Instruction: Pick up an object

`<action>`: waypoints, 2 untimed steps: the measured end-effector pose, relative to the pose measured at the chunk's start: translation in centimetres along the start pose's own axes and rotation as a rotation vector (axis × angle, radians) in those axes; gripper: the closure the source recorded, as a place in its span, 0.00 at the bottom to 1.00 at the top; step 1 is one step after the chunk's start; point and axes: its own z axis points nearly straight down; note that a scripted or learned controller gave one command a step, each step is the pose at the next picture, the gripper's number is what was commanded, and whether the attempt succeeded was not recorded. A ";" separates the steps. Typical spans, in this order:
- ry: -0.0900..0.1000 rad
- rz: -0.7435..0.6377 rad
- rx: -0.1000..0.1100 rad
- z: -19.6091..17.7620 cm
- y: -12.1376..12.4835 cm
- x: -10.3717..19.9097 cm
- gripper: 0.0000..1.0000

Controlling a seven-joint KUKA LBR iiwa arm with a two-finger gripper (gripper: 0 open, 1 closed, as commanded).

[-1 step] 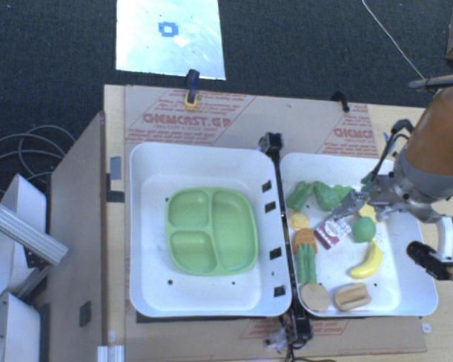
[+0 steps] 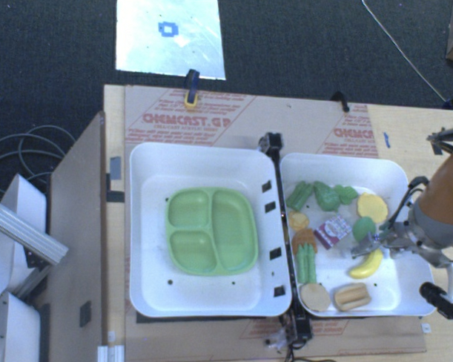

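Wooden bench (image 2: 77, 208) — a printed board (image 2: 243, 119) (red lettering) under two white bins (image 2: 149, 174) side by side

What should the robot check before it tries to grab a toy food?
1. Pincer over the right bin: ok.
2. A toy close below it: ok, the banana lies right beside it.
3. Toy already held: cannot tell.
4. Room around the banana: not ok, a green piece and a red packet lie close by.
5. Left bin out of the way: ok, it holds a green tray.
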 end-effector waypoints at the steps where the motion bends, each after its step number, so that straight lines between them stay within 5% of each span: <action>1: -0.003 -0.016 -0.025 -12.2 4.4 1.9 0.00; 2: 0.004 -0.007 -0.014 1.6 6.0 0.2 0.00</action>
